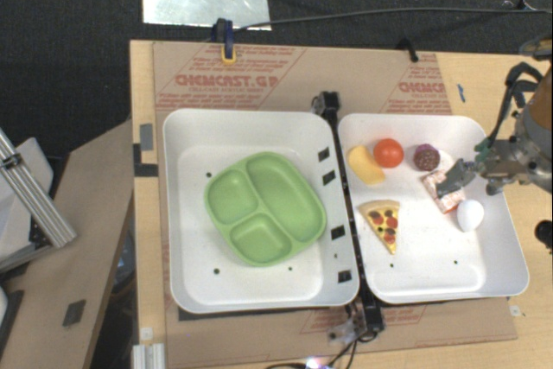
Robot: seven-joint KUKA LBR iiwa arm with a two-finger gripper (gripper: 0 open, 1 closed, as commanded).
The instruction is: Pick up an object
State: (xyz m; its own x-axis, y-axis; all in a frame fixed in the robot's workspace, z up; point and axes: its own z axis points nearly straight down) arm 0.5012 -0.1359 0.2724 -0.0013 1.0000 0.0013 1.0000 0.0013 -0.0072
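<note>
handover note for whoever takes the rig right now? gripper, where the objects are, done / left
Gripper: low over the right bin, at a pink packet; can't tell if it has a grip.
Right bin: yellow piece, tomato, dark red ball, white egg, pizza slice.
Left bin: green divided plate.
Done: arm is at the objects. Nothing visibly lifted.
Left: secure one object and raise it.

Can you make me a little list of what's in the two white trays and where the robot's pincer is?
left bin: green plate with three sections
right bin: yellow piece, tomato, dark red ball, pizza slice, white egg, pink-and-white packet
pincer: over the right bin, at the packet; grip unclear
</note>
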